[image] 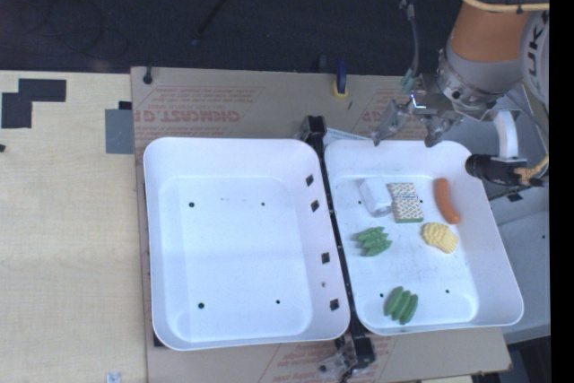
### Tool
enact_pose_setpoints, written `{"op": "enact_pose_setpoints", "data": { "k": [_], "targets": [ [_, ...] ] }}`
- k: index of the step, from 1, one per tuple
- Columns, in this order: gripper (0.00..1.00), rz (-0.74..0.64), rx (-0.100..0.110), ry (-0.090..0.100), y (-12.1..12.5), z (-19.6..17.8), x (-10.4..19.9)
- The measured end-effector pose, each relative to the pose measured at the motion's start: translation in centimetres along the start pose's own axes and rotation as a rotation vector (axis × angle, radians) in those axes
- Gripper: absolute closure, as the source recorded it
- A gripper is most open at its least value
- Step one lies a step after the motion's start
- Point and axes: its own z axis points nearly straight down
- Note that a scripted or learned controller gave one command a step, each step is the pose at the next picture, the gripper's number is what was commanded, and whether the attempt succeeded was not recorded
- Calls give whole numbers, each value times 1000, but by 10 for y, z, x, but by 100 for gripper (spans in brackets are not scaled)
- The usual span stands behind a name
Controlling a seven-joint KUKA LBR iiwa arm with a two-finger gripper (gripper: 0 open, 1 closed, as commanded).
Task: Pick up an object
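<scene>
Right bin [498,282], near to far: green pods [401,304] by front wall; second green cluster [373,240], yellow corn [439,237] mid-floor; white cylinder [374,196], checkered block [406,202], orange carrot [447,200] further back. Gripper [411,127] above back rim, fingers spread, pinching nothing. Left bin [170,220] alongside.

1. A pale wood bench [63,238] carries a brown board [233,108].
2. Two white bins sit on the board, touching: the left bin [161,238] and the right bin [489,274].
3. Dark patches [36,99] mark the bench at far left.
</scene>
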Motion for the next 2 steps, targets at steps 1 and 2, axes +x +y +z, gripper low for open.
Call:
{"op": "enact_pose_setpoints", "data": {
  "k": [1,2],
  "targets": [
    [0,8,-18,-7,-92,-206,-85],
    [100,0,1,-1,-88,-204,-81]
  ]
}}
